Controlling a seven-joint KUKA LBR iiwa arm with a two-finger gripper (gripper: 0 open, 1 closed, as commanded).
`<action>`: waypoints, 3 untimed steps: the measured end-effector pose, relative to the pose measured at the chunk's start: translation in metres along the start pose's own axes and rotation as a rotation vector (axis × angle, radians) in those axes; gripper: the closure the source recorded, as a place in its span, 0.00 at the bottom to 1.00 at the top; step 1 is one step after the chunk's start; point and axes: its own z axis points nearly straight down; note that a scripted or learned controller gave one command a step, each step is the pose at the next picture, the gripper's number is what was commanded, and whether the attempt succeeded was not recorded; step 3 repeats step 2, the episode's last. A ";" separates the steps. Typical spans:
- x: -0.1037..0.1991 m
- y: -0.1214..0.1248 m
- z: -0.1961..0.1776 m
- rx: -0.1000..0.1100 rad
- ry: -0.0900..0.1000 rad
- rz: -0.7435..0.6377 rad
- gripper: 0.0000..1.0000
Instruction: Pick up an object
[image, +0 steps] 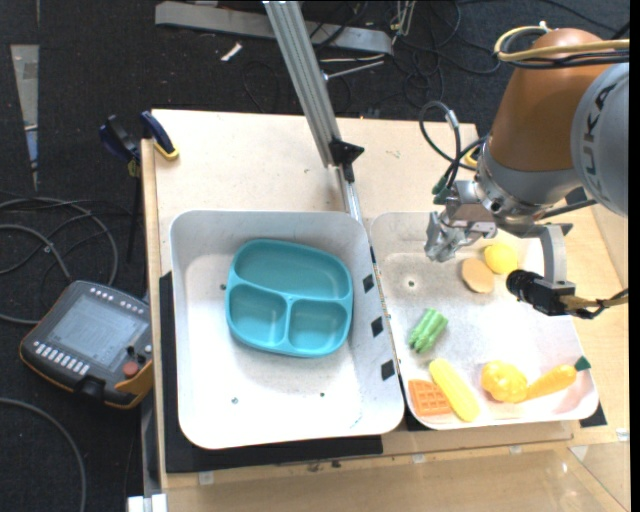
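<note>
- The gripper (441, 246) hangs over the upper left part of the right bin (400, 268), its metal fingers pointing down toward the bin floor; nothing shows between the fingers, and whether the jaws stand open or closed cannot be told from this slant.
- Just to the right of the gripper lie a tan oval piece (478, 276) and a round yellow lemon-like piece (500, 258), side by side and close to touching, in the upper middle of that bin.
- A black fitting (535, 290) on the arm hangs just right of those two pieces, with cables running off toward the right edge of the frame.
- Below the gripper, near the middle of the right bin, lies a green ridged piece (428, 329), tilted, apart from the rest.
- Along the lower edge of the right bin, from left to right: an orange waffle-like square (429, 399), a yellow corn-like stick (454, 389) just beside it, a yellow lumpy piece (503, 380), and an orange carrot-like piece (552, 380) touching it.
- The arm (545, 120), its orange band large in the upper right of the frame, reaches in from the right.
- The left bin (200, 400) holds a teal divided plate (290, 298) with three compartments, lying flat near its centre.
- A grey pendant (85, 343) with a screen sits on the floor at the left of the frame.
</note>
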 end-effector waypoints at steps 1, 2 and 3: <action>0.044 -0.003 0.013 -0.001 0.000 0.000 1.00; 0.098 -0.022 0.017 -0.001 0.001 -0.001 1.00; 0.098 -0.022 0.017 -0.001 0.001 -0.001 1.00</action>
